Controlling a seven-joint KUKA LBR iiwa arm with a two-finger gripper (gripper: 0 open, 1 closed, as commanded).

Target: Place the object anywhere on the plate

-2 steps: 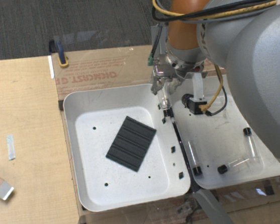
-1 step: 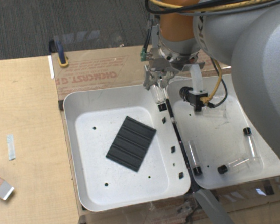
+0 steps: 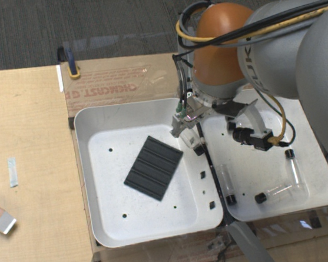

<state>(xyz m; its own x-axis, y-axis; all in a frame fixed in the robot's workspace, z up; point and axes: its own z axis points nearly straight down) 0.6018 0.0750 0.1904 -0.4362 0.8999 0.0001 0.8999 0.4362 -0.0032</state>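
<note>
The black ridged plate (image 3: 153,167) takes the left bin's (image 3: 104,226) middle, leaving bare floor all round it.

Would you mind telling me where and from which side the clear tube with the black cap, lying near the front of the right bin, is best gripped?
Probably at mid-length of the clear tube, coming straight down from above with the fingers across its narrow width. It lies flat on the right bin floor, roughly left to right, its black cap at the left end. The bin's front wall is close, so a side approach looks cramped.
</note>
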